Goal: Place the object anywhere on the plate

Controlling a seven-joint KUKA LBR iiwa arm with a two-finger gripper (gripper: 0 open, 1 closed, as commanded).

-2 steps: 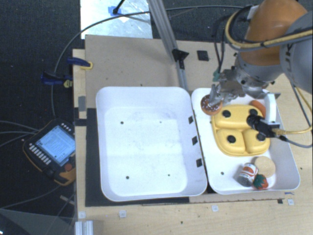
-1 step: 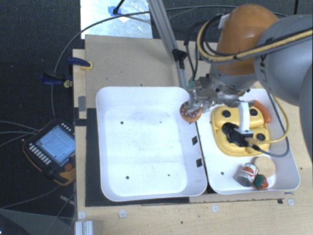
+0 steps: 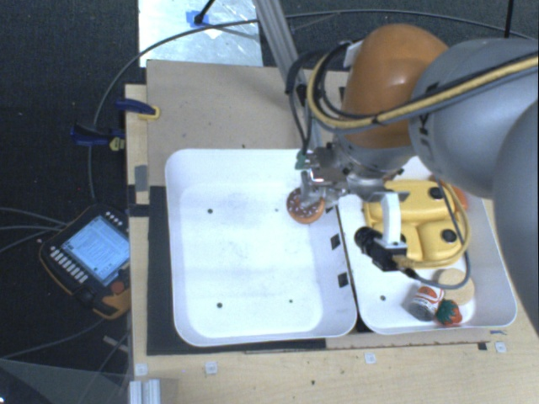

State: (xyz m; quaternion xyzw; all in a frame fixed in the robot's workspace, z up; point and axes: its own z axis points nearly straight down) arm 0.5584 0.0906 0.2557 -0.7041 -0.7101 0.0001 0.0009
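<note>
Jaws: state unreadable from above. You cannot tell whether they stand wide, narrow or closed on anything.

1. Gripper [image 3: 310,194]: you find it low over the left bin [image 3: 236,310], at that bin's far right corner, close to the wall it shares with the right bin [image 3: 381,310].
2. Small brown round object [image 3: 303,209]: the task's thing. It sits right at the gripper's tip, overlapping it in the view, above the left bin's white floor. Lifted or resting, you cannot tell.
3. Arm [image 3: 480,116]: grey, with an orange band [image 3: 392,61]. It enters from the right and crosses above the right bin.
4. Yellow moulded piece [image 3: 431,225]: right bin, partly under the arm.
5. Pale tan disc [image 3: 456,278]: right bin, just beside the yellow piece's near edge.
6. Small grey piece with a red and green end [image 3: 434,304]: right bin, by the front wall, just in front of the disc.
7. Handheld pendant with lit screen [image 3: 91,255]: off the bench [image 3: 210,108], to the left.
8. Blue clamp [image 3: 135,108]: on the bench's left edge.
</note>
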